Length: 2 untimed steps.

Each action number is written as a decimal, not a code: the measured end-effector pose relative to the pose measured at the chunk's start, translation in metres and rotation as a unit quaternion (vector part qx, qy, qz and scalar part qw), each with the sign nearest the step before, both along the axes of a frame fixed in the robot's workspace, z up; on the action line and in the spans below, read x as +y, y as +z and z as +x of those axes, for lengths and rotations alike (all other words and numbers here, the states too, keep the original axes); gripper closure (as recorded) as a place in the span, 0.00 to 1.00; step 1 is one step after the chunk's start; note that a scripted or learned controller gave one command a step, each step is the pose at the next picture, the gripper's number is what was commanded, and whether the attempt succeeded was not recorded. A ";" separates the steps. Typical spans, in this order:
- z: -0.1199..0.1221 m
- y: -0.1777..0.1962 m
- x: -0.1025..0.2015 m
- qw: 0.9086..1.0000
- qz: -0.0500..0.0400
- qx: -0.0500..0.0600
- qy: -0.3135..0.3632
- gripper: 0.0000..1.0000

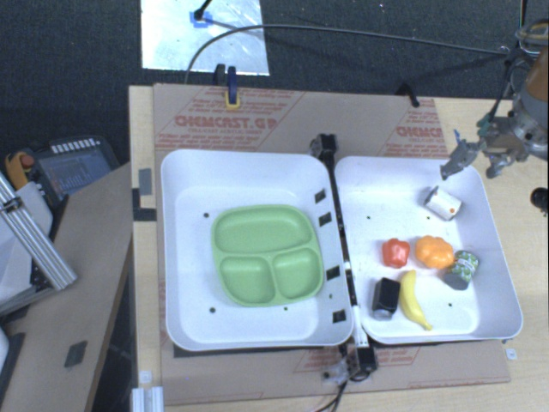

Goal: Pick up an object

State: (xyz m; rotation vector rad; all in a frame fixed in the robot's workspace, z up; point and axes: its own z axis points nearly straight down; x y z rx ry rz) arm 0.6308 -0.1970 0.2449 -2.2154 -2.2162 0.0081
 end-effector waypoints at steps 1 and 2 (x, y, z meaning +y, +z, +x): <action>0.002 0.007 0.001 1.000 -0.001 -0.005 0.001 0.00; -0.001 -0.050 0.009 1.000 -0.001 -0.004 0.002 0.00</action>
